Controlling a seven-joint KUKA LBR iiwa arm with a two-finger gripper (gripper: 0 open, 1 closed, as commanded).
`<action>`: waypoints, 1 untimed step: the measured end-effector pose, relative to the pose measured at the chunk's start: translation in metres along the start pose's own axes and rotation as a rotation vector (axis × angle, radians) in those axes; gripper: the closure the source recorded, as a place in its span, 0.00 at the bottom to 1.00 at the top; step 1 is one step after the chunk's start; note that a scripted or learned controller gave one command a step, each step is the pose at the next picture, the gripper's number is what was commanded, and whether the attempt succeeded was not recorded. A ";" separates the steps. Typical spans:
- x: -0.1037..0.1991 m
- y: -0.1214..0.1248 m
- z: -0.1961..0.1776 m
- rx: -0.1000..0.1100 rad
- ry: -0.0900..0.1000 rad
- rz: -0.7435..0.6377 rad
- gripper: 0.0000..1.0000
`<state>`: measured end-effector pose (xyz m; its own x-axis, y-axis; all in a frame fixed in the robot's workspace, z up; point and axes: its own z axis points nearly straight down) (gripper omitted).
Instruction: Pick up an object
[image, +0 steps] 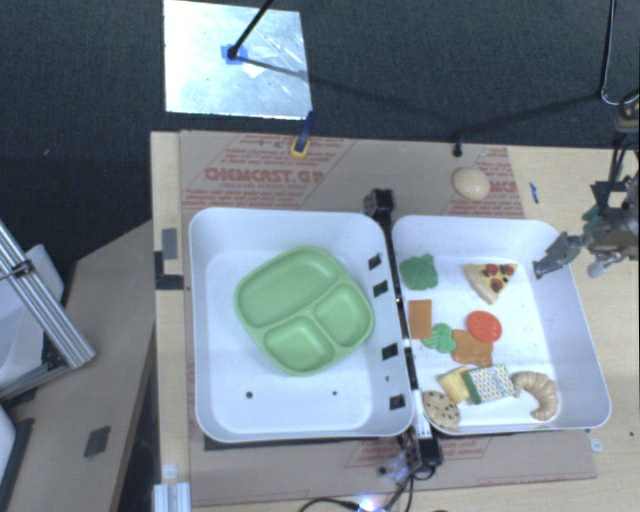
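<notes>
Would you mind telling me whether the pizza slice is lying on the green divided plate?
No, the pizza slice lies on the floor of the right bin, while the green divided plate sits in the left bin.

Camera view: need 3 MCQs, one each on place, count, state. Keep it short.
1. Where is the green divided plate?
A. left bin
B. right bin
C. on the bench outside the bins

2. How many compartments does that plate have?
A. two
B. three
C. five

3. Where is the gripper?
A. at the right bin's upper right rim, holding nothing
B. gripping the pizza slice
C. down in the left bin

Key:
1 A, the plate lies alone in the left bin.
2 B, one long section and two smaller ones show.
3 A, it sits at the rim of the right bin, apart from the pizza slice and the croissant.
</notes>
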<state>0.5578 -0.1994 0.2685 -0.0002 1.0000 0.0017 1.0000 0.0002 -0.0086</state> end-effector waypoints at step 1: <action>0.001 0.002 -0.006 -0.010 -0.002 -0.003 0.00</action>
<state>0.5600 -0.1987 0.2746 -0.0036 1.0000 -0.0007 1.0000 0.0036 0.0018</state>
